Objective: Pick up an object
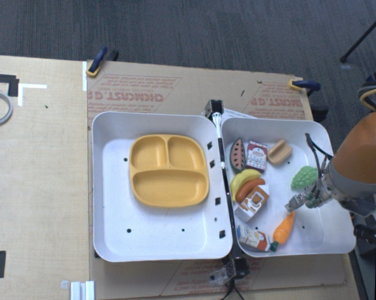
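**Claw low over the right bin, next to the carrot**

The claw (299,203) hangs low in the right bin (333,243), near the bin's right side. It is small and blurry, so I cannot tell how it is set. Nothing can be seen held in it. The grey arm (355,166) comes in over the bin's right edge.

Just below and left of the claw lies the carrot (284,228), tilted, close to the bin's front edge. Just above the claw sits a green bumpy toy (305,177).

A small packet (256,240) lies at the front left corner of this bin. Farther left are a carton (253,202), a banana (245,180) and a melon slice (237,154), along the left edge. Toward the back edge are a red box (257,157) and a bread roll (279,152).

The left bin (111,192) holds a yellow plate (169,170) in its middle.
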You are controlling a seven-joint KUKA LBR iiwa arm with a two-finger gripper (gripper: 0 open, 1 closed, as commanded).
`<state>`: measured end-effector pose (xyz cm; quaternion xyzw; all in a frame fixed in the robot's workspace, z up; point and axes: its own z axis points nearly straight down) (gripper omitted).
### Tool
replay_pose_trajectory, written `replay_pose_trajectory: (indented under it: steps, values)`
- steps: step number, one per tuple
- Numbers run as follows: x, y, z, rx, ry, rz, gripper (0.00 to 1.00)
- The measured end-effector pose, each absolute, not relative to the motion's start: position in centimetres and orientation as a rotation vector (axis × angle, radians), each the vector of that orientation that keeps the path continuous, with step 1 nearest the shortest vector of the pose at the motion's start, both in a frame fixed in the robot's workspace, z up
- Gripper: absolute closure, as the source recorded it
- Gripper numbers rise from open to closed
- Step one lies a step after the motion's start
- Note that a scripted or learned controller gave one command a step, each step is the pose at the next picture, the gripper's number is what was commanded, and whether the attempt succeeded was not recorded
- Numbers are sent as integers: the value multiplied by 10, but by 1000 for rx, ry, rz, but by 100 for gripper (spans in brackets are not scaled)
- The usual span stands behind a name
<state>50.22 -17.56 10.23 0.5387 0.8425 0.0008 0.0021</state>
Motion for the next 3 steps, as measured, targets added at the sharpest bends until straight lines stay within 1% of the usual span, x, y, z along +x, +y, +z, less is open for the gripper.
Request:
replay_pose_trajectory:
  steps: [1,2,3]
  values:
    - [502,-176,102,1689,2644,2,0]
    - [478,-134,92,1489,2766,1,0]
    - [478,-103,92,1354,2833,1,0]
